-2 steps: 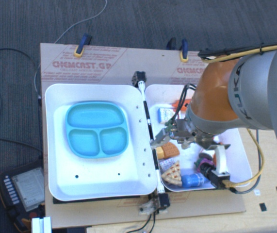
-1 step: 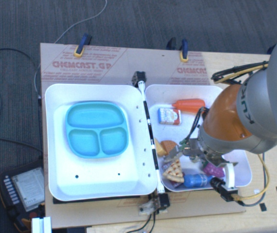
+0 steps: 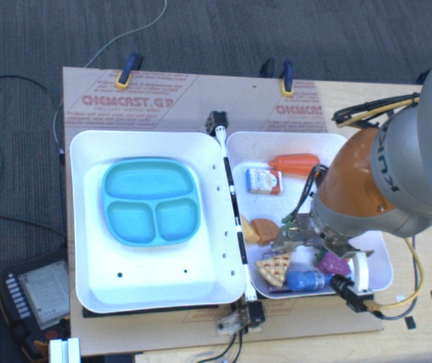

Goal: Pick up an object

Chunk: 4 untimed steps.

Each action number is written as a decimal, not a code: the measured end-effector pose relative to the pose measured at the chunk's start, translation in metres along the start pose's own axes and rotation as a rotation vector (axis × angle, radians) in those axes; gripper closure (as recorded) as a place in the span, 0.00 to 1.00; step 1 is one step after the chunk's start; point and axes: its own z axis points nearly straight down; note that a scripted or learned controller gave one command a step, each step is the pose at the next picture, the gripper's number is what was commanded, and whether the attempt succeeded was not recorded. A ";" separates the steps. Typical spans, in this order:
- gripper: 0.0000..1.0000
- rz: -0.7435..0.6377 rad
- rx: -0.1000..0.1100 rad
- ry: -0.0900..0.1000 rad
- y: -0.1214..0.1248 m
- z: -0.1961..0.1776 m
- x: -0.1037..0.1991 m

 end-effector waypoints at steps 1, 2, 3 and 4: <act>1.00 -0.001 -0.003 -0.002 0.006 -0.120 0.034; 0.00 -0.001 -0.003 -0.002 0.006 -0.120 0.034; 0.00 0.001 0.001 -0.001 -0.001 -0.079 0.002; 0.00 0.000 -0.003 0.001 0.000 0.017 -0.007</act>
